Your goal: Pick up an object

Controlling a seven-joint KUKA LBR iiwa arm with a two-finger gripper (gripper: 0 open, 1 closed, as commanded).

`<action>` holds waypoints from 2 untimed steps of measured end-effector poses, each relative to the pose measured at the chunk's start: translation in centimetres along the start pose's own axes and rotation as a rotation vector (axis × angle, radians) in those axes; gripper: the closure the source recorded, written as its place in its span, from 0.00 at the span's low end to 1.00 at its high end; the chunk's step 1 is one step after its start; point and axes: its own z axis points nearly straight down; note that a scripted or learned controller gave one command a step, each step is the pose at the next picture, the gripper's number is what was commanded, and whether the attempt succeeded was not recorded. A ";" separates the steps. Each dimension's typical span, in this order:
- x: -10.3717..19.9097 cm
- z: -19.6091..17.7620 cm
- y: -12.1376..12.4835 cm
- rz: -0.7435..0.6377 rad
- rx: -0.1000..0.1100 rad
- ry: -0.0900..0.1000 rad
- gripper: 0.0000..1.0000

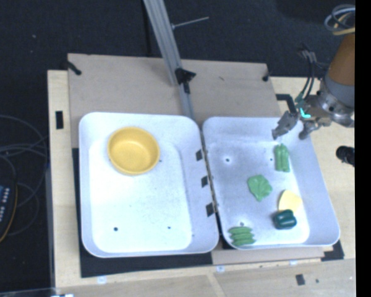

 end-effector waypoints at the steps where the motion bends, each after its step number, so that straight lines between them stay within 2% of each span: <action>1: 0.0 0.0 0.0 0.000 0.000 0.000 0.00; 2: 0.1 4.5 -0.8 0.000 0.004 0.000 0.00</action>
